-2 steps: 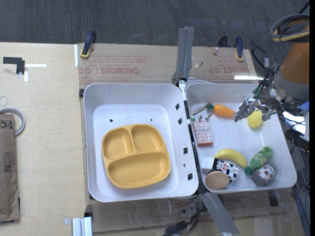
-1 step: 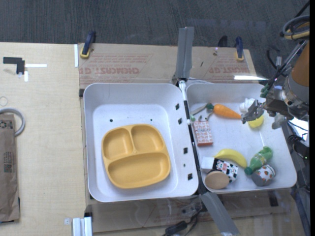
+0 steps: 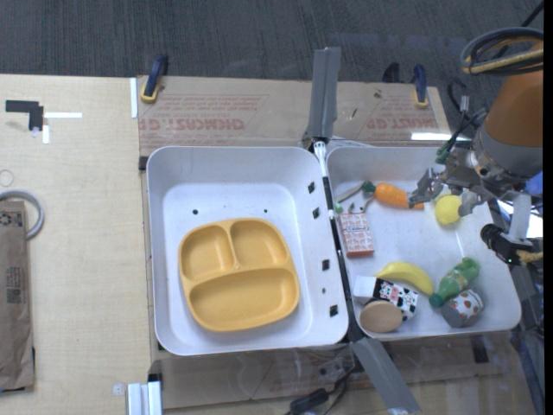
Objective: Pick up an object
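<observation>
Pale wood bench bears two white bins before dark carpet.

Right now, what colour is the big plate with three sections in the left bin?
Yellow-orange. The divided plate shows plainly in the camera view.

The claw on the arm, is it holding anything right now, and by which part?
It cannot be told. The claw sits low in the right bin beside the yellow lemon and near the carrot, but nothing is visibly between its fingers.
</observation>
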Robot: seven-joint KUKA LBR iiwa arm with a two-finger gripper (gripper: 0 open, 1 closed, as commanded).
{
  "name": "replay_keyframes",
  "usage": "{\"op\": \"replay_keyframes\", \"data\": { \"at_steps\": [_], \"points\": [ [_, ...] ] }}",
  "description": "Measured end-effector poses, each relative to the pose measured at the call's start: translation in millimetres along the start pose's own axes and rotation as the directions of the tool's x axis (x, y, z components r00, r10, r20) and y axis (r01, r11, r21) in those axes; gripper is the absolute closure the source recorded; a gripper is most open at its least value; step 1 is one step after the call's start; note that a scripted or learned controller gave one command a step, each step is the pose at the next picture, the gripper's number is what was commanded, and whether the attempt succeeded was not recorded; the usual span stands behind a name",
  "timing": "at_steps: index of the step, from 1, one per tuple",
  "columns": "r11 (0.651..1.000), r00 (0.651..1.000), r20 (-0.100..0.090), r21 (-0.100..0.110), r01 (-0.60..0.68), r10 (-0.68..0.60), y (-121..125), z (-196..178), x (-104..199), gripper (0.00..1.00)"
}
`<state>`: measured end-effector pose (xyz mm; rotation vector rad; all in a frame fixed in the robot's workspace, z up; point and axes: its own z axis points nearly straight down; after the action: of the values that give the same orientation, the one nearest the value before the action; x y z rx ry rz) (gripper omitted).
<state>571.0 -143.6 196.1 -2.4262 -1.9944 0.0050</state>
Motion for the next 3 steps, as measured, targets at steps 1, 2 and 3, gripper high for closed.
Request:
{"op": "replay_keyframes", "data": {
  "at_steps": [1, 2, 3],
  "points": [
    [1.0, 1.0, -0.001, -0.003, 0.009, -0.009, 52.9, 94.6, 0.7, 0.0],
    [0.991, 0.991, 0.0, -0.002, 0.131, -0.131, 18.0, -24.4, -17.4, 0.0],
    [0.975, 0.975, 0.0, -0.001, 0.222, -0.222, 39.5, 34.2, 52.0, 0.0]
  ]
}}
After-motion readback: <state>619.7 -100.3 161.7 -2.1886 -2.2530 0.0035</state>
